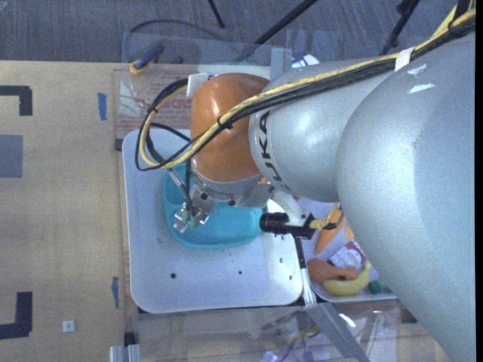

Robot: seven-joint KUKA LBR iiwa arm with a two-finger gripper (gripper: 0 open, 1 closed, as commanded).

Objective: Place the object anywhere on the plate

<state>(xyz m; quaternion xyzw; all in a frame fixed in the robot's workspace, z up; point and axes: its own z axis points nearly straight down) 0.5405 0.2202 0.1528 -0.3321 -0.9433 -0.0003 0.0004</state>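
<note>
The blue plate point(226, 228) lies in the left white bin point(219, 285); my tool point(183, 217) hangs over its left edge, apparently to release there. I cannot tell what it holds. Toy food point(343, 274) sits in the right bin.

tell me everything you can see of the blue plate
The blue plate is a turquoise, smooth, plastic-looking dish with a raised rounded rim. It lies flat in the left white bin, toward that bin's far half. Its upper part is hidden behind the arm's orange band and wrist. The gripper is over its left edge; whether they touch cannot be told.
</note>
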